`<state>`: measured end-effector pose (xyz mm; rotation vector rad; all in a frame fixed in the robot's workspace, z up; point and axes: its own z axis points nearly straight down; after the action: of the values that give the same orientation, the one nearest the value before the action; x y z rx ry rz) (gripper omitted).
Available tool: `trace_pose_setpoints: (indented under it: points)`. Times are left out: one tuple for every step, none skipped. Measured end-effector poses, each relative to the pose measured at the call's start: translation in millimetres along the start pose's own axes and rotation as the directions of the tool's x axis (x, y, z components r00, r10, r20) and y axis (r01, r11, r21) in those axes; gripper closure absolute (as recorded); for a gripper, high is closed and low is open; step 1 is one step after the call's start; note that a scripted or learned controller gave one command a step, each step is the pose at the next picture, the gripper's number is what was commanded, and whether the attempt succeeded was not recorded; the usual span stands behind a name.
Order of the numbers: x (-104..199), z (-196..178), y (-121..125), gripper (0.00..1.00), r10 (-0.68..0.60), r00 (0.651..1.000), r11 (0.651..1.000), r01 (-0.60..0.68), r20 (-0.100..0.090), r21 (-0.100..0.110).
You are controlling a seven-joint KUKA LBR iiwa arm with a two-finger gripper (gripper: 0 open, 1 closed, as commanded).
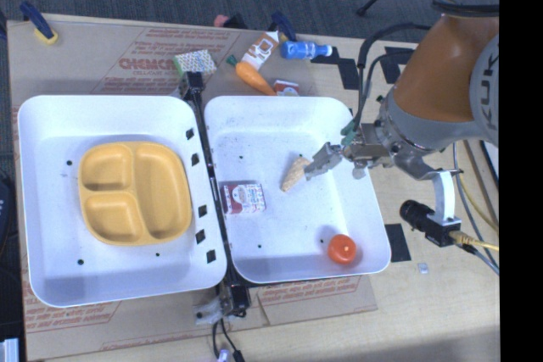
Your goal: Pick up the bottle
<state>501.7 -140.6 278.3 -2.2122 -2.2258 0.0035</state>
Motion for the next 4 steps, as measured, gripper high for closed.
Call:
trace_pose_setpoints:
  points:
    - [34.0, -81.8, 44.8, 0.00, 0.130, 0.992, 0.992, -0.130, 0.000, -0.002]
    - [76.2, -88.1, 107.8, 0.00, 0.502, 0.865, 0.865, -0.502, 0.000, -0.002]
    - [77.1, -98.4, 107.9, 1.00, 0.494, 0.869, 0.869, -0.494, 0.001, 0.001]
    - [37.6, -39.4, 57.6, 1.00, 0.671, 0.741, 0.741, -0.671, 0.002, 0.002]
